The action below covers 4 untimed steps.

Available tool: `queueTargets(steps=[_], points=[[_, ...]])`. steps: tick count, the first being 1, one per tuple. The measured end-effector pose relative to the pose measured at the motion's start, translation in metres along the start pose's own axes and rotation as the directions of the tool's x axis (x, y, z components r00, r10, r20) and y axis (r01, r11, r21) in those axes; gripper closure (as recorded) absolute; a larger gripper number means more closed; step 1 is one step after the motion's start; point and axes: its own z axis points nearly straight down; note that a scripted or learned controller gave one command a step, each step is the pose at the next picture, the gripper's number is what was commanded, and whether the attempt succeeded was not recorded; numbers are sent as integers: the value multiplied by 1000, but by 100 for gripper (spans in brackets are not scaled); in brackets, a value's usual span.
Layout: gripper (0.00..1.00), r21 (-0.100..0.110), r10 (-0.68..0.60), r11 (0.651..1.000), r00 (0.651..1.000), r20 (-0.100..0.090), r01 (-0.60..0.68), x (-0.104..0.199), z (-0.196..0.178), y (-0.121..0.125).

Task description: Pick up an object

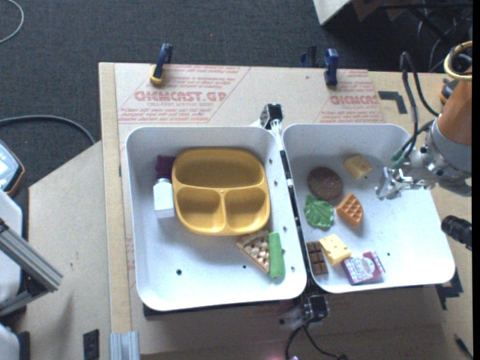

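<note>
two white bins on a printed board, arm over the right one

dark carpet surrounds a bench topped with a pale board (pixel 225 88) bearing red lettering, held at its far edge by a yellow-and-blue clamp (pixel 160 64) and a blue clamp (pixel 330 66). on the board sit two shallow bins side by side.

left bin (pixel 142 223): a yellow divided plate (pixel 220 190) fills the middle. a small white bottle (pixel 163 198) lies just beside the plate's left edge, with a dark purple item (pixel 165 163) above it. near the front right corner a pizza slice (pixel 255 250) rests touching a green stick-shaped piece (pixel 275 255).

right bin (pixel 420 246): a round brown patty (pixel 324 182), a pale yellow bread-like piece (pixel 358 166), an orange waffle (pixel 349 209), a green leaf (pixel 318 211), a yellow cheese wedge (pixel 334 248), a brown chocolate bar (pixel 316 258) just beside the cheese, and a pink-and-red packet (pixel 364 268) near the front wall.

the arm comes in from the right, grey with its orange band, and the gripper (pixel 391 186) hangs over the right part of the right bin, well apart from the waffle and right of the bread-like piece. whether its jaws are parted or closed cannot be told at this angle; nothing is visibly held.
</note>
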Motion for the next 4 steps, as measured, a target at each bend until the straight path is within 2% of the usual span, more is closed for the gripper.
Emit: queueTargets(steps=[1,2,3,4], points=[[100,-1,-5,1000,1000,-1,5,38,7,39],[100,-3,-6,1000,1000,-3,6,91,-2,69],[100,-2,-5,1000,1000,-3,5,131,2,111],[100,-1,-4,1000,1000,-2,4,171,10,126]])
